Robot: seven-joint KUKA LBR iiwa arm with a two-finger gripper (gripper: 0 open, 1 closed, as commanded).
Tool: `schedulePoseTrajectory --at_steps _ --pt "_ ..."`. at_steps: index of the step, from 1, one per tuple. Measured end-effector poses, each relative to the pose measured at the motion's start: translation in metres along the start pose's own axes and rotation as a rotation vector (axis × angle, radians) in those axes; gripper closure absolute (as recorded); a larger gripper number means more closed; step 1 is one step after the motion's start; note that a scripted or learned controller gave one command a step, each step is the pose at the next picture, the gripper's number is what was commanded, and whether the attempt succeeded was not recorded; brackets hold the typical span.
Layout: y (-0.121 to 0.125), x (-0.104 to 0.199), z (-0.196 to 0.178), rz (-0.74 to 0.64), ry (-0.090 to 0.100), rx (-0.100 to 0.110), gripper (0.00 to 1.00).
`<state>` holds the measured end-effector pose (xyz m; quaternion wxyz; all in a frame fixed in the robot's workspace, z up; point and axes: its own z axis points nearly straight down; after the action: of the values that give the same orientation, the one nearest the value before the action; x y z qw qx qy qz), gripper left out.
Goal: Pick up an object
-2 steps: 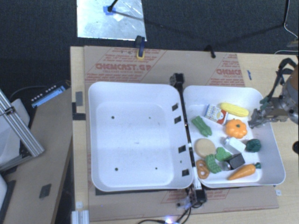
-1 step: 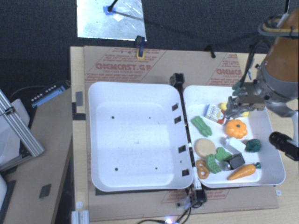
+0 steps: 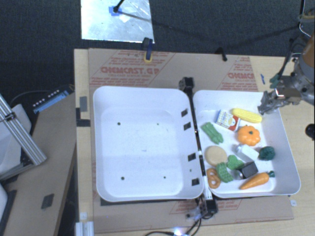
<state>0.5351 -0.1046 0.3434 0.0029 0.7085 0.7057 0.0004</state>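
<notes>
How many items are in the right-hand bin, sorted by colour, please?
Right bin, as far as the view shows:
Green: 4 (pickle-like piece, dark broccoli, two pieces)
Orange: 2 (pumpkin, carrot)
Yellow: 1 (corn)
Tan or brown: 2 (round cookie, pretzel)
White and red: 1 (small carton)
Dark grey: 1 (block)
Total: 11

- A dark, finely textured floor (image 3: 39, 33) fills the top of the view and its upper left.
- A shiny, silvery sheet (image 3: 117, 14) lies flat on that floor, with a bit of blue tape (image 3: 114, 10) on it.
- The table (image 3: 83, 73) is pale wood, covered by brown cardboard (image 3: 133, 65) printed in red letters.
- At left stand an aluminium rail (image 3: 17, 132) and a lower pale tabletop (image 3: 49, 146).
- Light is even and soft.
</notes>
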Motion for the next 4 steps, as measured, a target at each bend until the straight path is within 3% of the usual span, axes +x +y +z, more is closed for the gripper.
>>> schedulePoseTrajectory --at_steps 1,2,3,4 --pt "0.036 0.155 -0.033 -0.022 0.01 -0.002 1.0" --pt "0.051 0.057 -0.01 0.003 0.0 0.004 1.0" --pt "0.117 0.058 -0.061 -0.009 0.002 -0.007 1.0" --pt "0.045 0.11 -0.061 -0.012 0.006 0.006 1.0"
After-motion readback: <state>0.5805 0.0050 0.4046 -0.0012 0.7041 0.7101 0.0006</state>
